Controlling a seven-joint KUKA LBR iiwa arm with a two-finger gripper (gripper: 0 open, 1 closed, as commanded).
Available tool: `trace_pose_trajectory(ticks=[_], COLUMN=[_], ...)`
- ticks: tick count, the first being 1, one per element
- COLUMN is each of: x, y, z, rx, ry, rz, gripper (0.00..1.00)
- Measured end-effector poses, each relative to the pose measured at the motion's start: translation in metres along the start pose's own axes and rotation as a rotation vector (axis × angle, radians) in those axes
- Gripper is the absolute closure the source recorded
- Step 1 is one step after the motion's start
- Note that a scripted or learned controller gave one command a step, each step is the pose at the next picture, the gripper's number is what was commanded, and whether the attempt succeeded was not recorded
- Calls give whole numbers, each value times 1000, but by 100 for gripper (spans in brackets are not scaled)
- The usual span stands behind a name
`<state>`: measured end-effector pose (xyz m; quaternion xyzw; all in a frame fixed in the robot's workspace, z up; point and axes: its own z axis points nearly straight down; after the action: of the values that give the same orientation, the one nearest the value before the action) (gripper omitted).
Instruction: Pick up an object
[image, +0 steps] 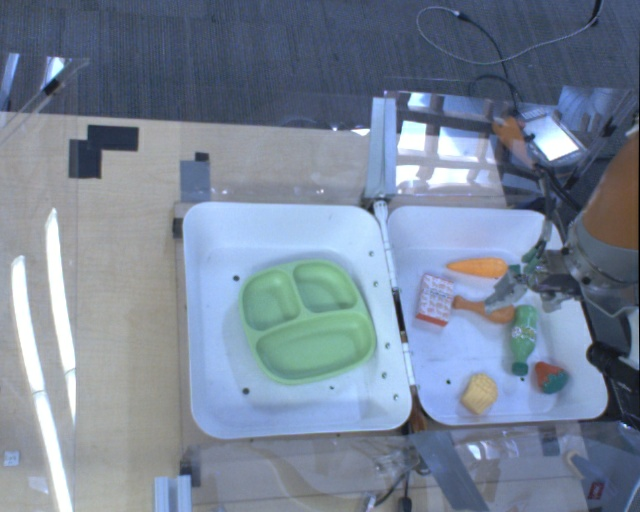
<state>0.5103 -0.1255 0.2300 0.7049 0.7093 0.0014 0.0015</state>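
Toys for picking are gathered in the right bin (425, 395), and the nearest of them to the claw (512, 288) is judged to be a wooden-handled piece with an orange end (480, 307), which lies just below and to the camera view's left of the fingertips, its long axis running roughly across the bin from left to right. Taken by size, the pale wooden table (110, 330) is seen first, smooth and faintly reflective, then the two shallow white bins with rounded corners, set side by side. The left bin (215, 400) is occupied by a green divided plate (307, 322) of matte plastic with three compartments. The grey arm with its orange band (610, 215) is reached in from the right. The claw is seen spread, with nothing between its fingers. A green bottle (523, 338) stands just below the claw, lengthwise down the bin. An orange carrot-shaped toy (478, 267) lies crosswise to the upper left. A red and white carton (436, 299) rests flat, further left. A yellow corn piece (479, 393) and a small red and green toy (549, 377) are near the front wall.
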Motion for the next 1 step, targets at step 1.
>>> trace_pose_trajectory(ticks=[1], x=[-27], y=[36], z=[141], rx=[-11], ry=[-4], rz=[-99], gripper=[0])
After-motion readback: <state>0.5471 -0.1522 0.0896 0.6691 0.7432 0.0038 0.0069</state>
